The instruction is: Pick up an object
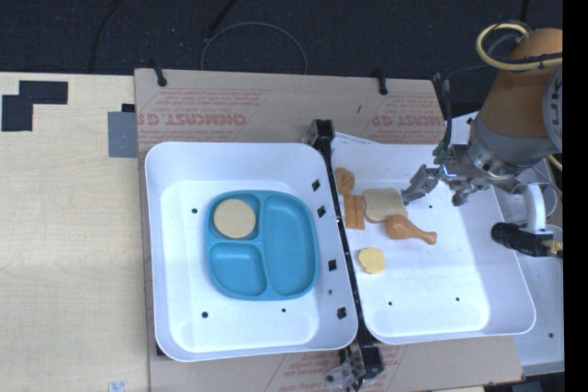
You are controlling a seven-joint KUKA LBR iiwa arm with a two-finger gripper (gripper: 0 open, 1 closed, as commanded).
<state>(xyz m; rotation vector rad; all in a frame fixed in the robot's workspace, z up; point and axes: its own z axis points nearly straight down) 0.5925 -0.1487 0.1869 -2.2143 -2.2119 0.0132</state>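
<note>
From the overhead camera, the arm's claw (445,183) hovers in the right shallow white plastic bin (501,312), fingers spread, nothing between them. Best bet, I'd say: drop squarely over the tan toy drumstick (410,231) just beside it, closing across the narrow shank. Alongside it lie a beige bread slice (381,204), brown pastry pieces (349,197) and a small yellow round (371,261). The left white bin (175,312) holds a blue divided plastic tray (276,252) with a tan round cookie (234,218) in its upper-left compartment.
</note>
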